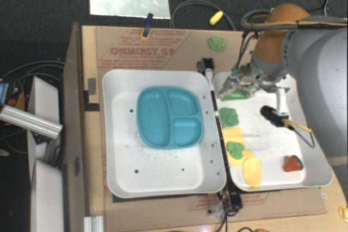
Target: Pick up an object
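My gripper (239,85) hangs low over the far left corner of the right bin (312,174). Directly beneath it, partly hidden, lies a flat green piece (235,96). Nearer along the bin's left side are a green leafy toy (228,116), a yellow flat piece (233,133), a small green piece (235,147) and a yellow oblong toy (252,170). A red strawberry-like toy (293,163) sits at the near right. Nothing visibly hangs from the gripper.
The left bin (119,171) holds a blue divided plate (169,117). A round green object (217,43) lies on the cardboard behind the bins. The grey arm (321,73) covers the right bin's far right side.
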Robot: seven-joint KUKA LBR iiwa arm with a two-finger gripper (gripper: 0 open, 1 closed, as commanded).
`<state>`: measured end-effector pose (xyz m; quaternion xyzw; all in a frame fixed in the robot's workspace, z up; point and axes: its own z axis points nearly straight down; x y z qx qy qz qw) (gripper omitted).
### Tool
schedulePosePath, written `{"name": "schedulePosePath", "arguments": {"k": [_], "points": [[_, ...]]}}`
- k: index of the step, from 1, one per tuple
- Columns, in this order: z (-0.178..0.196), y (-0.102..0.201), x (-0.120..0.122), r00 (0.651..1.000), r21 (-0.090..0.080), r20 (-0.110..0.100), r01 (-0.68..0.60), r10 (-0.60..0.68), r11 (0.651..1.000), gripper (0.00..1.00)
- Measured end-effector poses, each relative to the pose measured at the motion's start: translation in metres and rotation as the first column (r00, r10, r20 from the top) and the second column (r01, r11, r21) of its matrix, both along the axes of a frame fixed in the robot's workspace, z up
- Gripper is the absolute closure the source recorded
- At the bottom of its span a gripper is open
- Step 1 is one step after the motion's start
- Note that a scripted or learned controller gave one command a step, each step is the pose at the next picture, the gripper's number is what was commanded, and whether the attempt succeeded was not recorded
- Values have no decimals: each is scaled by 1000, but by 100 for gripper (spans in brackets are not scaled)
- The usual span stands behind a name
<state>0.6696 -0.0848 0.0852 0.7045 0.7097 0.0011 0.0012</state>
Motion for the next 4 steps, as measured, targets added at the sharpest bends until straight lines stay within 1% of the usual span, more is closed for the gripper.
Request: {"name": "schedulePosePath", "arguments": {"k": [1, 2, 3, 4], "points": [[1, -25, 0, 1000, -1, 1, 7, -7, 1000, 0], [13, -24, 2, 1000, -2, 6, 3, -3, 1000, 100], [105, 39, 1, 1000, 2, 5, -2, 2, 1000, 100], [164, -30, 0, 1000, -3, 5, 10, -10, 1000, 100]]}}
